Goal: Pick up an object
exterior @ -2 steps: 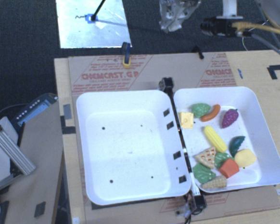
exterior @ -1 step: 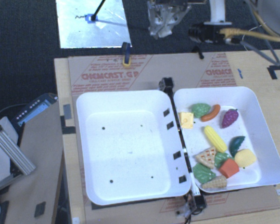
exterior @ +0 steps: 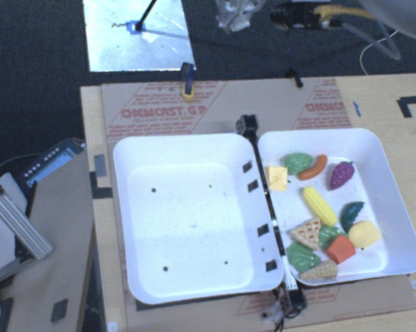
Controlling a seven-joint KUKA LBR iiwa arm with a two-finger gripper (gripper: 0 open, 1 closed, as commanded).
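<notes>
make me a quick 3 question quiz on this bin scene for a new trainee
1. True or false: the toy foods lie in the left bin.
2. Which item lies nearest the divider between the bins? A) purple grapes B) yellow cheese block C) lemon
3. Fill in: the corn cob lies directly above the ____ wedge in the picture.

Key
1. False: they lie in the right bin.
2. B
3. Waffle: the waffle wedge sits just below the corn cob.

The gripper is at the top of the view, beyond the bins, with nothing seen between its fingers.
</notes>
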